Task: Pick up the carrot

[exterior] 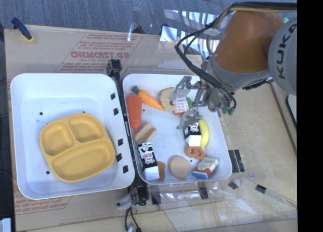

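The carrot (pixel 150 100), orange with a green stub at its upper-left end, lies tilted in the back left part of the right bin (pixel 220 125). My gripper (pixel 184 103) hovers just right of it, over the bin's back middle. Its fingers are spread, one fingertip (pixel 182 83) toward the back and one toward the bin's centre, so it is open. A small red-and-white packet (pixel 180 106) and a round cracker (pixel 166 96) lie below the gripper, between it and the carrot's tip. The carrot is not between the fingers.
A red sausage (pixel 134 112) lies along the left wall beside the carrot. A bread piece (pixel 145 132), milk cartons (pixel 146 154), a banana (pixel 204 131), a pretzel (pixel 195 152) and a bun (pixel 178 167) fill the front. The left bin (pixel 20 95) holds a yellow divided plate (pixel 76 147).
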Robot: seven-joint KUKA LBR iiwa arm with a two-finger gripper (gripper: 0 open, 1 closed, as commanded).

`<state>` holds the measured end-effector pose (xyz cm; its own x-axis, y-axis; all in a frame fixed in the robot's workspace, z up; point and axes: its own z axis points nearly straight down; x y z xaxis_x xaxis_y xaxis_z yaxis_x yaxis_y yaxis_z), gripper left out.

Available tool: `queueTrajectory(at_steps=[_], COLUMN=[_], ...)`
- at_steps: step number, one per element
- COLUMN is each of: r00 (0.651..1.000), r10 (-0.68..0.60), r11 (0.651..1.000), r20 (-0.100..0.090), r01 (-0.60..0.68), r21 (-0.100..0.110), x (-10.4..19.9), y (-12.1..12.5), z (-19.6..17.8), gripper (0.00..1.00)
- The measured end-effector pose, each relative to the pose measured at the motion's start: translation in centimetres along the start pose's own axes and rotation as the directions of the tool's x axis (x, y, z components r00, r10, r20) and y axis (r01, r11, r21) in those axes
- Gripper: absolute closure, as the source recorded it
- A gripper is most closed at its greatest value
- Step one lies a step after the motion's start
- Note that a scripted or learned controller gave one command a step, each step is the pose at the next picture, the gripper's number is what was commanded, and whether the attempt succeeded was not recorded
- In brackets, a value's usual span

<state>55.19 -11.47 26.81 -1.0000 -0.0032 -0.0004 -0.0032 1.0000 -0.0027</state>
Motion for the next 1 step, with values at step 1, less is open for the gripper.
queueTrajectory(at_steps=[1], r00=[0.995], r10=[0.095], r11=[0.995], r20=[-0.014], r01=[-0.095], r21=[-0.005], x=[-4.69], y=[2.01], z=[12.09], gripper=[0.00])
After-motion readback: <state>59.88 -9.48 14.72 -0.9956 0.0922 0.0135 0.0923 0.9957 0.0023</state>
